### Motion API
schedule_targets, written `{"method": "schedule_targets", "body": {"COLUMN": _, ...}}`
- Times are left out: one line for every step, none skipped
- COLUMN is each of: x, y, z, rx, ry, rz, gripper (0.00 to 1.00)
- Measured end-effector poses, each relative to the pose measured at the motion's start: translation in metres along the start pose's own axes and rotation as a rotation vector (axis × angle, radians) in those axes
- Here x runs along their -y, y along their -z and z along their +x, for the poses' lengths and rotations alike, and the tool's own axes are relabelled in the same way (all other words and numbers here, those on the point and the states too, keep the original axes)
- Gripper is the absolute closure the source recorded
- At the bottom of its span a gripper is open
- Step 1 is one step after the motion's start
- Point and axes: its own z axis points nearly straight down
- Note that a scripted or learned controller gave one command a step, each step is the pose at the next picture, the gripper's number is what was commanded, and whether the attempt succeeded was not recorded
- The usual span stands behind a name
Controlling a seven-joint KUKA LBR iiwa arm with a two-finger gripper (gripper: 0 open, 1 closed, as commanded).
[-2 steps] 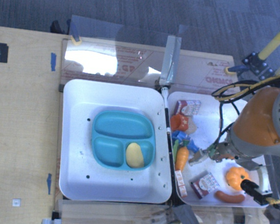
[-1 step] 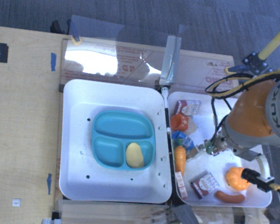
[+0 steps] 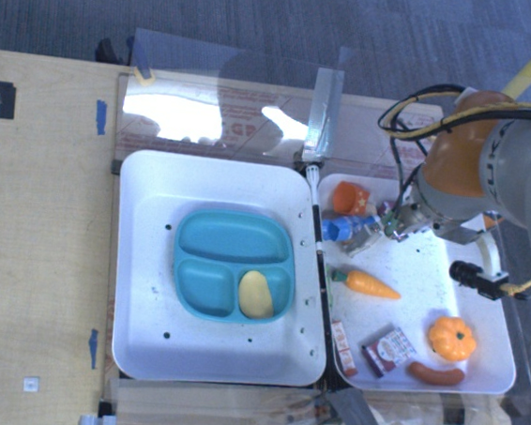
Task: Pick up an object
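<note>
Two white bins sit before us. We find the gripper (image 3: 389, 220) low in the right bin (image 3: 495, 321), just beside a blue object (image 3: 344, 229) and an orange-red one (image 3: 349, 199); its tip is too small and cluttered to read. A carrot (image 3: 369, 284) lies near.

The arm (image 3: 497, 165) runs off the right edge of the frame, and its wrist covers the far right corner of the right bin (image 3: 429, 271). The pincer (image 3: 392, 220) is too small and cluttered to read, its tips lost against a blue object (image 3: 344, 229) of unclear identity. Print on the small packet (image 3: 389, 350) near the bin's front edge is illegible.
</note>
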Motion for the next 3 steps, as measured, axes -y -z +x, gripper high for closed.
{"method": "schedule_targets", "body": {"x": -0.002, "y": 0.013, "z": -0.001, "rx": 0.006, "ry": 0.003, "rz": -0.007, "gripper": 1.00}}
{"method": "schedule_targets", "body": {"x": -0.012, "y": 0.001, "z": -0.002, "rx": 0.000, "ry": -0.331, "rz": 0.000, "gripper": 1.00}}
{"method": "schedule_targets", "body": {"x": -0.012, "y": 0.000, "z": -0.001, "rx": -0.001, "ry": -0.330, "rz": 0.001, "gripper": 0.00}}
